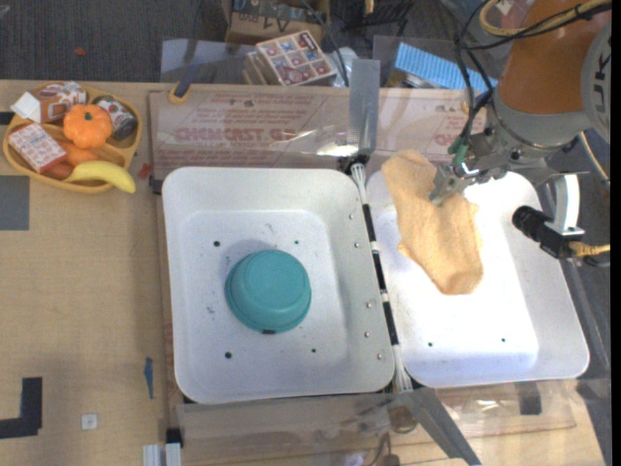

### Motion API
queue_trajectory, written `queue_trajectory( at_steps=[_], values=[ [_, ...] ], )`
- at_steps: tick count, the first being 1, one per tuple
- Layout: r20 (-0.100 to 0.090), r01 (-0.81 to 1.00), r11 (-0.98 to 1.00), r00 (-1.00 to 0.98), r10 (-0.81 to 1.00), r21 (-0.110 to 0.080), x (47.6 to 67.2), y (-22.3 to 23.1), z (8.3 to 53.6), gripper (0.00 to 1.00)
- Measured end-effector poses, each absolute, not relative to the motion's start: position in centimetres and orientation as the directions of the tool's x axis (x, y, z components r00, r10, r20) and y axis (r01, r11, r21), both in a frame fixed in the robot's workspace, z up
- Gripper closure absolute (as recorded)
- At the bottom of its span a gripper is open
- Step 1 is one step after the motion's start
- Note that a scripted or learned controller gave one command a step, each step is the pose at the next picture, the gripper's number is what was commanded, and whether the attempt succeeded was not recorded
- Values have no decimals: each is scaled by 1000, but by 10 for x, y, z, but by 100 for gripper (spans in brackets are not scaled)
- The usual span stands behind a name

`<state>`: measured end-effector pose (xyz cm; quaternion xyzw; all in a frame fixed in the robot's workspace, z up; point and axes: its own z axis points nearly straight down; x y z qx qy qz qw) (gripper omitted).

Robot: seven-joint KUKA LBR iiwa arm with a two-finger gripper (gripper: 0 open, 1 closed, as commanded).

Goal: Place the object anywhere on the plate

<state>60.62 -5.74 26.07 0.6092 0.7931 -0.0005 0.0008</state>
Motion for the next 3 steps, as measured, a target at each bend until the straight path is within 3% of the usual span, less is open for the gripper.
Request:
queue_trajectory(
  at_steps=[1,2,3],
  values=[
    [0,965,262,-262,965,-1,607,-54,225,100],
    [-1,786,618,-618,786,1,597,-8,218,100],
    [-4,488,873,-873,488,3,601,33,221,100]
  ],
)
